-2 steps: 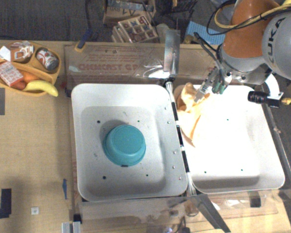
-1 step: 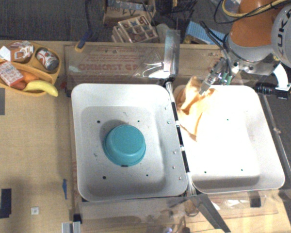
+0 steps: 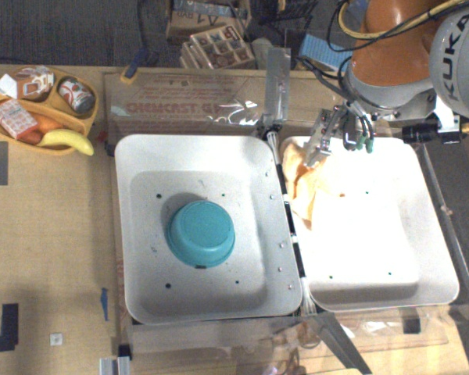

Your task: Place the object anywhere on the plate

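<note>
Camera view: the gripper (image 3: 322, 148) hangs over the far left corner of the right bin (image 3: 391, 276), right above a pale orange-and-cream cloth-looking thing (image 3: 301, 187) slumped against that bin's left wall. Its long axis runs far-to-near along the wall, trailing nearward from the fingertips. Can't tell if the fingers are open or closed, honestly, too small and blurry. The plate looks to be the round teal dish (image 3: 202, 233), smooth and glossy, sitting mid left bin (image 3: 141, 170), well to the gripper's left and nearer.
</note>
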You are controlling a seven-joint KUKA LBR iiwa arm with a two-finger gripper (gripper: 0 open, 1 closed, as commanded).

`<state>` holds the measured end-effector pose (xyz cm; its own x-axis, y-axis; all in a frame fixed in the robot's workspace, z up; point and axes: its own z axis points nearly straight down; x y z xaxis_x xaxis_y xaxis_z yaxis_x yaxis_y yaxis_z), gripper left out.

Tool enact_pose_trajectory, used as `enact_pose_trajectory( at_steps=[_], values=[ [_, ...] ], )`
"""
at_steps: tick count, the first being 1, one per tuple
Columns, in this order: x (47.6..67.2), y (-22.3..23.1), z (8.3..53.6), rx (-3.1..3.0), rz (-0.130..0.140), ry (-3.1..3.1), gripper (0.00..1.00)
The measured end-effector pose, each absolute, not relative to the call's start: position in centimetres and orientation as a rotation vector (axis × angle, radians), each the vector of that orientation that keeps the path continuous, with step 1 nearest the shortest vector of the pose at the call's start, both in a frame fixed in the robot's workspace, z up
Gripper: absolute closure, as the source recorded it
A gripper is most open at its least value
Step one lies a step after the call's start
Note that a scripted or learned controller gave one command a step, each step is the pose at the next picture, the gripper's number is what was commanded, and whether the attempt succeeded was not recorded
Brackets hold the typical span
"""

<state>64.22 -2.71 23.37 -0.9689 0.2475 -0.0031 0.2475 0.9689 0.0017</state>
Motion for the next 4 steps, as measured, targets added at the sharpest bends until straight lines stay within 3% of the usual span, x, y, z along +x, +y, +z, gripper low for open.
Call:
enact_pose_trajectory(
  at_steps=[1, 2, 4],
  values=[
    [63.4, 1.4, 23.8, 0.001, 0.002, 3.138, 1.0],
    [62.5, 6.6, 24.1, -0.006, 0.002, 3.138, 1.0],
    [58.7, 15.2, 23.0, -0.006, 0.003, 3.14, 1.0]
  ],
)
